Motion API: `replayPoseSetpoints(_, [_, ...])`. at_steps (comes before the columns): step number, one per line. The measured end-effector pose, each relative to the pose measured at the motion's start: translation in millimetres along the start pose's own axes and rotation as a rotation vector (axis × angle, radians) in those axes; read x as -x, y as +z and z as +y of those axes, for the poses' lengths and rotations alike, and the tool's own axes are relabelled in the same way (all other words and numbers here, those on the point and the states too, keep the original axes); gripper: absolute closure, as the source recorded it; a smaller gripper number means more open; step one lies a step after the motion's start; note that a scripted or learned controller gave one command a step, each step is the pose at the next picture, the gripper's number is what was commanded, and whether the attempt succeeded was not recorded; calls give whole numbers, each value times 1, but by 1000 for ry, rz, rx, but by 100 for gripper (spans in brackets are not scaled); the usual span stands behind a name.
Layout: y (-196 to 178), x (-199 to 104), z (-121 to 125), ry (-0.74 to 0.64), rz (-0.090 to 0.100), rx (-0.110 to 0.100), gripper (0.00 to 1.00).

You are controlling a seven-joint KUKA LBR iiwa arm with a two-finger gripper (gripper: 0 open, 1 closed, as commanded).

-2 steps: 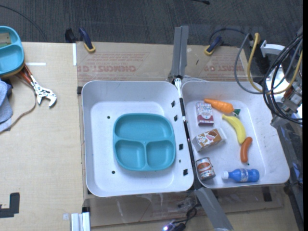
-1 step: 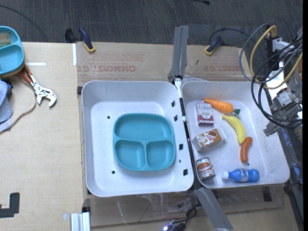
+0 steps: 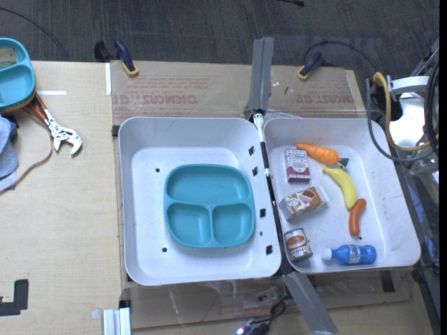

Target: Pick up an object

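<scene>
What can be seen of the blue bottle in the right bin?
The blue bottle looks like a small plastic toy: blue body, white cap end, and a pale label patch on its side. It lies flat on its side near the front wall of the right bin, cap pointing toward the can, with a small gap between them. The hot dog lies just behind it, apart. Nothing touches it but the bin floor.

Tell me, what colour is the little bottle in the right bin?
Blue, with a white cap; the bottle lies on its side, clearest in the camera view.
</scene>
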State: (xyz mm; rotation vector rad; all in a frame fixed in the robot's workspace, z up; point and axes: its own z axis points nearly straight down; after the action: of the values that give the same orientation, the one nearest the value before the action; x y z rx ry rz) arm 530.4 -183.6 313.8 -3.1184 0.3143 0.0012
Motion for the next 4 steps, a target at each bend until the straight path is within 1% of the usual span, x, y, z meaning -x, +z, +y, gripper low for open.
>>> replayPoseSetpoints(4, [-30, -6, -9, -4, -6, -37, 100])
